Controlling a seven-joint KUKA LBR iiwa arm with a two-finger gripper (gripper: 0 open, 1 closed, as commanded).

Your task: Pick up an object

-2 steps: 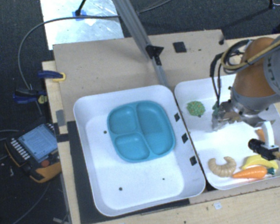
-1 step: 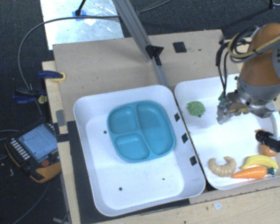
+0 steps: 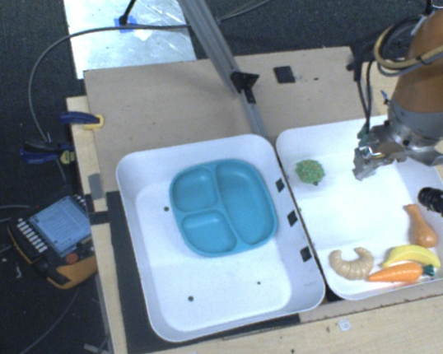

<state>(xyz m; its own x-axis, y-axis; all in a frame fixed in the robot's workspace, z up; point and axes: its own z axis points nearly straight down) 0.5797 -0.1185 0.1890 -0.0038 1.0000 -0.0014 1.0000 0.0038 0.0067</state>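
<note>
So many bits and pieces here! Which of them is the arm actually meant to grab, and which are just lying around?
Part of the job:
gripper
broccoli
croissant
carrot
banana
orange gourd-shaped toy
right bin

Lying about:
blue divided plate
left bin
handheld controller
clamps

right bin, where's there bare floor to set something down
Bare floor runs through the right bin's middle, between the broccoli at the top and the croissant below. The front right corner is crowded: croissant, carrot, banana, squash. The gripper hangs over the upper right.
</note>
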